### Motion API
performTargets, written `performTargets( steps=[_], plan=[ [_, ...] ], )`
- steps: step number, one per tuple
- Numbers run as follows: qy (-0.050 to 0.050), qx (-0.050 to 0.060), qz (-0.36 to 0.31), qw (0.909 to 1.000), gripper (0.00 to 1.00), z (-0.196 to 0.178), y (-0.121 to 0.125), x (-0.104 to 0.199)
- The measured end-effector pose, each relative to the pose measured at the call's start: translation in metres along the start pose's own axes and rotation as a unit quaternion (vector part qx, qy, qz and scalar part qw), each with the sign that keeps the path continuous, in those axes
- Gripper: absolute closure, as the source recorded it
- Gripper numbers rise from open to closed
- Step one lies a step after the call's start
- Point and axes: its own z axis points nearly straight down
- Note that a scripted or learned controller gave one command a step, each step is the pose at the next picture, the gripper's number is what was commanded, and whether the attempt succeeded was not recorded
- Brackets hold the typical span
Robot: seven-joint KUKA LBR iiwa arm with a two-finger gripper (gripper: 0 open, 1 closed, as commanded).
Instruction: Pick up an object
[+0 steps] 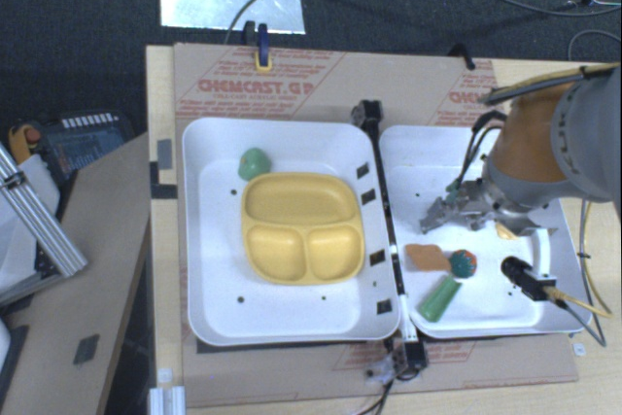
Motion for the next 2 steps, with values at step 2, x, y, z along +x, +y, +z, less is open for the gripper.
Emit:
performTargets(
  steps=[2],
  plan=[
    [-0.001, -0.004, -0.002, 1.0, 1.0, -0.07, 0.003, 0.009]
  ],
)
